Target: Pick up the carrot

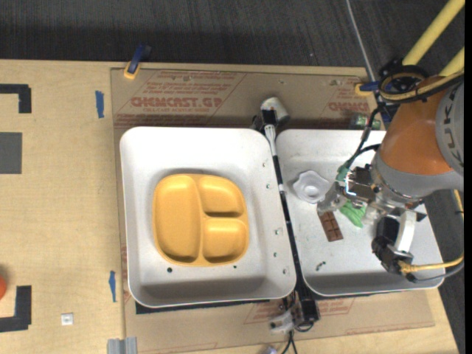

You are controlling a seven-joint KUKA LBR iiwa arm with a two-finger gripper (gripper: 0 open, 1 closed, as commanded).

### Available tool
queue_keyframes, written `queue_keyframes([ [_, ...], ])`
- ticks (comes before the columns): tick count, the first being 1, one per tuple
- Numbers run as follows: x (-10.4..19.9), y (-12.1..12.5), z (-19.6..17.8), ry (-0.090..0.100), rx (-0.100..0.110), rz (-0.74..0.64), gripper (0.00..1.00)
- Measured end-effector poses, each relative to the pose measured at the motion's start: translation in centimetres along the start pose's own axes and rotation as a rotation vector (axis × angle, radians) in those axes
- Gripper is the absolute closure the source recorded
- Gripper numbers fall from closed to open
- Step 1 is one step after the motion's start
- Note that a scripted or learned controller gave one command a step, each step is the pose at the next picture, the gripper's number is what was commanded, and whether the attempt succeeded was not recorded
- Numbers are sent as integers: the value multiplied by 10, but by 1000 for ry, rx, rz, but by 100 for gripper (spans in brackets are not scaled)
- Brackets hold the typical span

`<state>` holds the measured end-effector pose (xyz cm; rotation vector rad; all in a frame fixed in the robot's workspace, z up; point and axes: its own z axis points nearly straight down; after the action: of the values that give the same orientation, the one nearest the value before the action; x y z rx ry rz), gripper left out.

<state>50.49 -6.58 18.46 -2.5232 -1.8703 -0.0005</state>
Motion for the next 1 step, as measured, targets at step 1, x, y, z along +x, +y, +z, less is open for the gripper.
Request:
queue_keyframes([
  [1,66,-47,0,0,3,-38,0],
])
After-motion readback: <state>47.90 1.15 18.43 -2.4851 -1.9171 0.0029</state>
